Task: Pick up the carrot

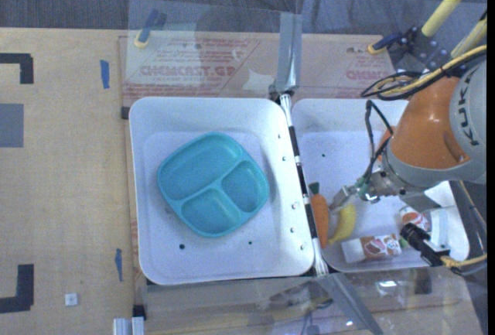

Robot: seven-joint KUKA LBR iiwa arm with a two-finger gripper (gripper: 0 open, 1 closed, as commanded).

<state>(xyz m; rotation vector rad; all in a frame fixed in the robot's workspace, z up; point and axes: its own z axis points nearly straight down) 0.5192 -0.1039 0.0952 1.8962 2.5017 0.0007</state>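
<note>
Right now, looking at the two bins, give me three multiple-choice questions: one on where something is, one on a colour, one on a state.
1. Where does the carrot lie?
A. In the teal plate
B. In the right bin, against the wall it shares with the left bin
C. On the wooden bench

2. What colour is the divided plate in the left bin?
A. Teal
B. Red
C. Yellow

3. What is the state of the plate's compartments?
A. Full of food
B. Bare
C. Covered by a lid

Answers: 1 B, the carrot lies along the left wall of the right bin. 2 A, the plate is teal. 3 B, all three compartments show bare teal.
</note>
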